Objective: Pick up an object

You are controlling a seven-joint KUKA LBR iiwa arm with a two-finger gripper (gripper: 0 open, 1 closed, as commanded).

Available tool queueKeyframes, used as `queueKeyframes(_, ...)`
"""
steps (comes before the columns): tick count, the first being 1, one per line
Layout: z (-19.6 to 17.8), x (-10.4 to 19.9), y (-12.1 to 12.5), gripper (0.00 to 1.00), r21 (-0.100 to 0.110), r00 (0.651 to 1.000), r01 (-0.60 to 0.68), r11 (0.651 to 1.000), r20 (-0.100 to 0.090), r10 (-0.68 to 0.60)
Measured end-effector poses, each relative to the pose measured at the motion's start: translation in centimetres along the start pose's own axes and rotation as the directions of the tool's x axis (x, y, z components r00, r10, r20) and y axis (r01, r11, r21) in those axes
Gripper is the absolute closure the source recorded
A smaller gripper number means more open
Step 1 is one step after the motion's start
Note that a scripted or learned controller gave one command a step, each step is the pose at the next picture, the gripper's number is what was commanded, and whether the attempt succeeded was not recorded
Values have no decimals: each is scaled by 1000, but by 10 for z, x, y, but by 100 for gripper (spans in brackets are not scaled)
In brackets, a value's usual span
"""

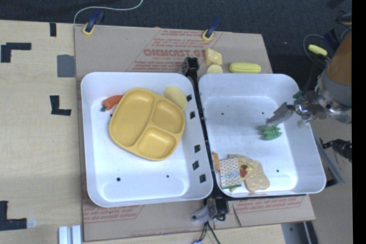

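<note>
Camera view puts my gripper (278, 117) low over the right bin (251, 84), near its right wall, with a green object (270, 132) lying on the bin floor just beside and below the tip. I cannot tell from this slant whether the fingers are open or closed; they read as one grey wedge. Nothing sits visibly between them, so I count the green piece as not yet held. It looks small and leafy, probably light and easy to nudge away. To do this well I'd centre the tip squarely over it, not off to its upper side, and come down straight until close to the bin floor before closing. The flat food pieces (243, 172) near the front edge of the same bin are well apart. The yellow plate (147, 123) in the left bin (97, 180) is no concern
</note>
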State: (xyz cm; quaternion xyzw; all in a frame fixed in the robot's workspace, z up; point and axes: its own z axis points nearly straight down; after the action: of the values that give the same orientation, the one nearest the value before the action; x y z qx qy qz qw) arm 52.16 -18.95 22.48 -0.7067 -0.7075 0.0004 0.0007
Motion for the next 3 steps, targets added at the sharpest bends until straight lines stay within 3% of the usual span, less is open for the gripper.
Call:
queueKeyframes(1, 82, -35, 62, 0, 3, 1000, 1, 1000, 2, -1)
queueKeyframes(2, 142, -25, 34, 0, -4, 1000, -1, 1000, 4, 1)
queueKeyframes(3, 128, -25, 35, 100, -6, 1000, 1, 1000, 3, -1)
